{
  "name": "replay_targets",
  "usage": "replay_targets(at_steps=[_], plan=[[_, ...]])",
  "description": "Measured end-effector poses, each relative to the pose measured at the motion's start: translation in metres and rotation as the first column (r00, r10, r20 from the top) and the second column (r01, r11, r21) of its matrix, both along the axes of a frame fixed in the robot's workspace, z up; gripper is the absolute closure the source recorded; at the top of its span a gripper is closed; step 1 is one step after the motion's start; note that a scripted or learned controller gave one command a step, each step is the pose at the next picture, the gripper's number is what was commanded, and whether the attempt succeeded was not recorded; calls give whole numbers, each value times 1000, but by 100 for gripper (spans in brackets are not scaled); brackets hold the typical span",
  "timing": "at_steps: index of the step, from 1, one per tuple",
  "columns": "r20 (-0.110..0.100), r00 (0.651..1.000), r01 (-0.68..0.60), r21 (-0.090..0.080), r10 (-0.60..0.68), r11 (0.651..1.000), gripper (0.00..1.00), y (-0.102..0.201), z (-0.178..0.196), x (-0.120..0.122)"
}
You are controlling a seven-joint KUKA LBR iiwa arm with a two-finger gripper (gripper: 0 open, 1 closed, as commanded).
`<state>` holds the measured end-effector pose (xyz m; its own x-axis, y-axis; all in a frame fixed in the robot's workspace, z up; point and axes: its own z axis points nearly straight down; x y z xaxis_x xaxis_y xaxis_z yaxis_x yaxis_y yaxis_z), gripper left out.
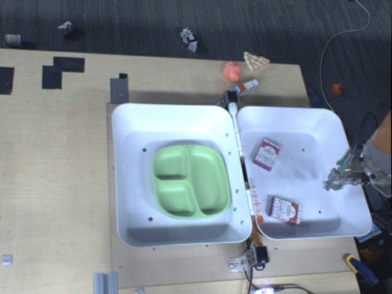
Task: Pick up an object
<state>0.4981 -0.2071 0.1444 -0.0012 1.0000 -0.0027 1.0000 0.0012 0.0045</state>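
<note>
My claw (337, 179) hangs over the right bin's (318, 124) far edge; I cannot tell its state. Two small red-and-white packets lie apart in that bin, one upper (266, 154), one lower (285, 210), leaving room to reach either.

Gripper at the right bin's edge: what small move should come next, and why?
Probably slide the gripper toward the lower red-and-white box in the right bin. The gripper sits at that bin's right side with nothing between its fingers, and that box lies nearest.
</note>
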Motion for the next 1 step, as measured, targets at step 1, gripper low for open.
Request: replay_targets(at_steps=[1], plan=[[0, 1000, -5, 4, 5, 1000, 100, 63, -3, 130]])
